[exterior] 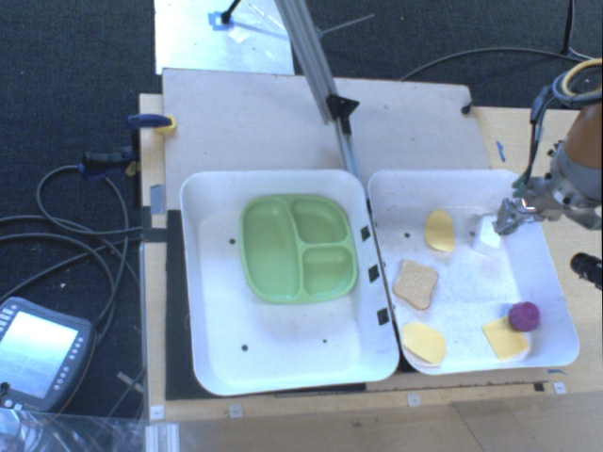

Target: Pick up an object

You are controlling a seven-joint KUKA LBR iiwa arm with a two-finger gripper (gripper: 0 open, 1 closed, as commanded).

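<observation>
tool (pixel 512 217) hovers above right bin (pixel 556 281), near white block (pixel 487 234).

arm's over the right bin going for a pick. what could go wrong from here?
1. The gripper sits near the right bin's far wall, so it may clip the rim.
2. The purple ball rests against a yellow piece and could roll away.
3. The flat toast slice offers little to pinch.

A dark carpet (pixel 75 55) lay around the wooden bench (pixel 311 121). Black cables (pixel 66 215) trailed over it at left, near a grey pendant (pixel 38 351).
</observation>
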